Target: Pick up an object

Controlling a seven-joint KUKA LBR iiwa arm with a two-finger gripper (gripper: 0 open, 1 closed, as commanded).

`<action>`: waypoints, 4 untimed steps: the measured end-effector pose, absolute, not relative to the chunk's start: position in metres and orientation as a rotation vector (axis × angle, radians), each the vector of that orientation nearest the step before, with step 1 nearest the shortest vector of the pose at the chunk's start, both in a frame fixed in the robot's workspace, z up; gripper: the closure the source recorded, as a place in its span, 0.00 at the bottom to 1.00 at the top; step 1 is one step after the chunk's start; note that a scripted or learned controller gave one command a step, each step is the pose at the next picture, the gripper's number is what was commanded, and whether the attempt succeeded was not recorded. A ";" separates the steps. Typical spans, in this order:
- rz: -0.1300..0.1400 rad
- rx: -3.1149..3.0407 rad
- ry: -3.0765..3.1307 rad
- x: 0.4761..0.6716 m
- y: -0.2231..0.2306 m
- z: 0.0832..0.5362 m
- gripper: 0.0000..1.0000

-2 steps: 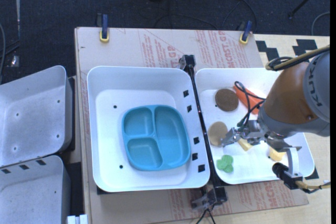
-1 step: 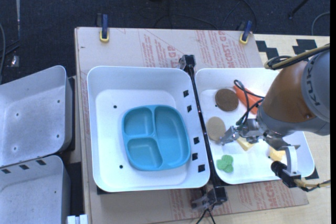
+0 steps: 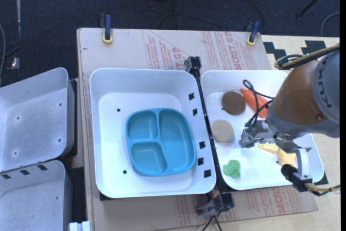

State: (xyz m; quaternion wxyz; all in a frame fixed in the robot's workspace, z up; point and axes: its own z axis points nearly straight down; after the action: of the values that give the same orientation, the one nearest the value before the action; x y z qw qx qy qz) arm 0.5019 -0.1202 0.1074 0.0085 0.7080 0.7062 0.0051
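1. No single object is named by the task; the candidates are gathered in the right bin (image 3: 216,84): a dark brown disc (image 3: 233,103), a tan disc (image 3: 222,130), a small green piece (image 3: 233,168), an orange piece (image 3: 251,97) and a yellow piece (image 3: 286,156) partly hidden under the arm.
2. The tan disc is seen near the bin's left wall, with the brown disc just behind it and the green piece in front, near the front rim; all three lie apart from one another.
3. The gripper (image 3: 247,138) is lowered into the right bin, just right of the tan disc; nothing can be made out between its fingers, and whether they are apart or together cannot be told.
4. The step in hand is judged to be the approach to a grasp, with no lift begun.
5. The next move would call for the fingers to be centred over one item, probably the tan disc or the yellow piece, and closed before lifting.
6. The left bin (image 3: 108,89) is occupied by a blue divided tray (image 3: 160,141).
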 end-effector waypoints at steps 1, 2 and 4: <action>0.004 2.216 2.222 0.507 -0.112 0.154 1.00; 0.005 2.215 2.222 0.515 -0.109 0.199 1.00; 0.002 2.213 2.232 0.515 -0.060 0.261 1.00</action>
State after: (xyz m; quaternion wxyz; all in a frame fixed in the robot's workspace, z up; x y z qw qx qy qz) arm 0.5155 -0.0605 0.2610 -0.0008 0.7042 0.7100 0.0005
